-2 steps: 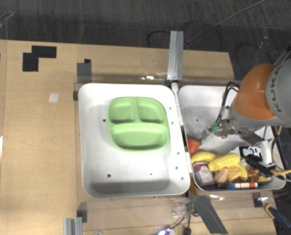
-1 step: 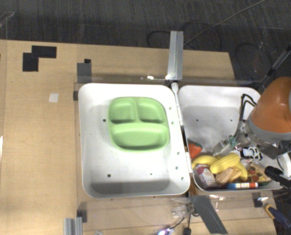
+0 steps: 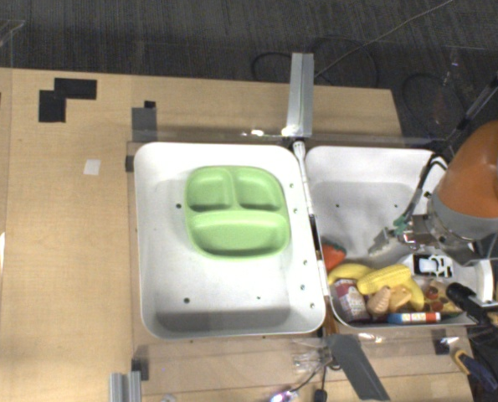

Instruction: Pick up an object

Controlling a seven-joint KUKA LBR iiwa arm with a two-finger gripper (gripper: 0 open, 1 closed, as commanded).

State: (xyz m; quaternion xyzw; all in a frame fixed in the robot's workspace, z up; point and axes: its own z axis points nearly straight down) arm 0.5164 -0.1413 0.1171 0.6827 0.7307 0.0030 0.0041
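Whether the gripper (image 3: 391,237) is wide or narrow cannot be told. It hangs just above the heaped toy food (image 3: 387,291) in the right bin (image 3: 357,182); crowding could cause a slipped grasp.

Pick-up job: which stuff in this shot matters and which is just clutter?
In play:
- gripper, low in the right bin
- pile at that bin's front: bananas, red piece, marker, small packet

Just lying about:
- green divided plate in the left bin
- black patches on the bench
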